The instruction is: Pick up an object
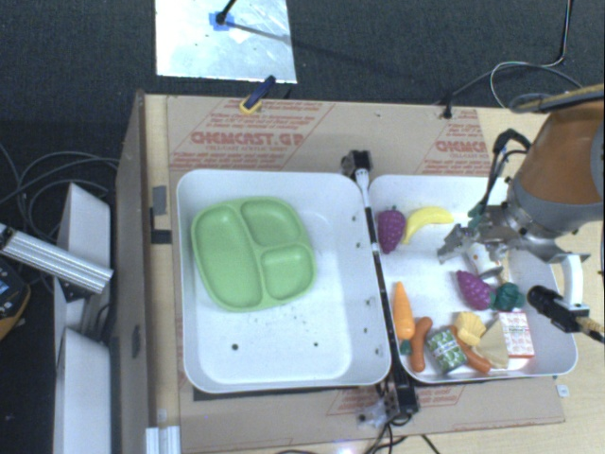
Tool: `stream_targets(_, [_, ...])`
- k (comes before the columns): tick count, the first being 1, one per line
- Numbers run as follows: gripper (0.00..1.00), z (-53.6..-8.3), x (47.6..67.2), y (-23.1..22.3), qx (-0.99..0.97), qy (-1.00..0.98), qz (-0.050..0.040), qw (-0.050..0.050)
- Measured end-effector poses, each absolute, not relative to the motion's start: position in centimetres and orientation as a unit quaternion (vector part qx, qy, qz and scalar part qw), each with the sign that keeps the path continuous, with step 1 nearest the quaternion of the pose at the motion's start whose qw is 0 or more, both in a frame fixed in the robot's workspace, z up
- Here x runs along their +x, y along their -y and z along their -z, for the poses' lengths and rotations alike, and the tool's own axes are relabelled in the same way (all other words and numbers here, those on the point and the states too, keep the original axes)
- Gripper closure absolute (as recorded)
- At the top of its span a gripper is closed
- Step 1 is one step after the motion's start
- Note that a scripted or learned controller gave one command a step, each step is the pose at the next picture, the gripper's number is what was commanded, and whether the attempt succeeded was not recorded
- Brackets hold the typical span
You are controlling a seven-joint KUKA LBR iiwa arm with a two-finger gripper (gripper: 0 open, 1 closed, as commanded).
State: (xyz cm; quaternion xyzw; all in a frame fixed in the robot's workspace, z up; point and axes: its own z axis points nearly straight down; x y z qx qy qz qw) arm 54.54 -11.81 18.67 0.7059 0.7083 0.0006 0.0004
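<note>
Camera view: gripper [470, 244] over right bin [565, 357] centre, fingers spread, nothing between them. Purple eggplant [473, 289], small, glossy, lies just below; yellow banana [427, 219] near bin's far edge.

Dark carpet floor [76, 55] is lying all around the cardboard-covered surface [284, 130]. A shiny metal sheet [224, 26] is sitting beyond the surface, black cables [43, 173] trailing just beside it.

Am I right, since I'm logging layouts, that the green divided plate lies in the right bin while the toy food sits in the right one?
Not quite: the camera view shows the green divided plate in the left bin. The toy food does sit in the right bin.
</note>
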Motion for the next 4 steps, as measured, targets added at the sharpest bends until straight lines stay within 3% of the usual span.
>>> stream_targets(1, [0.00,-13.7,54.1,15.3,0.707,-0.708,0.0002,0.000])
stream_targets(2, [0.00,-8.4,52.6,14.9,0.707,-0.708,-0.0003,0.000])
stream_targets(3, [1.00,-9.5,52.7,14.9,0.706,-0.708,-0.0012,0.002])
stream_targets(4, [1.00,-18.5,53.2,5.0,0.705,-0.709,-0.0019,0.001])
